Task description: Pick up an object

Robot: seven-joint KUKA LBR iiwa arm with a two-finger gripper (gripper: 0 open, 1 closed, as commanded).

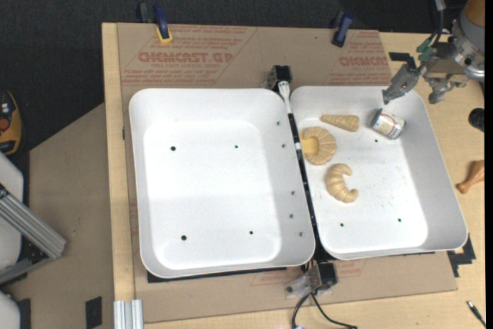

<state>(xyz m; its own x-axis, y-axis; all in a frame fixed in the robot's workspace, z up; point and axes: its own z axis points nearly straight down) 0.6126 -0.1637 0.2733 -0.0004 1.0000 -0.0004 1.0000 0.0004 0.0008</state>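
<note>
Jaws spread wide at the gripper (418, 85) in the frame's upper right, and the small can (387, 124) lies just below-left, tipped on its side.

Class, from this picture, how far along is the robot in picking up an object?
Nothing is picked up yet. The cone, round pastry, croissant and small can all lie in the right bin. The gripper hovers open above the can, holding nothing. Descending, closing and lifting are left.
</note>
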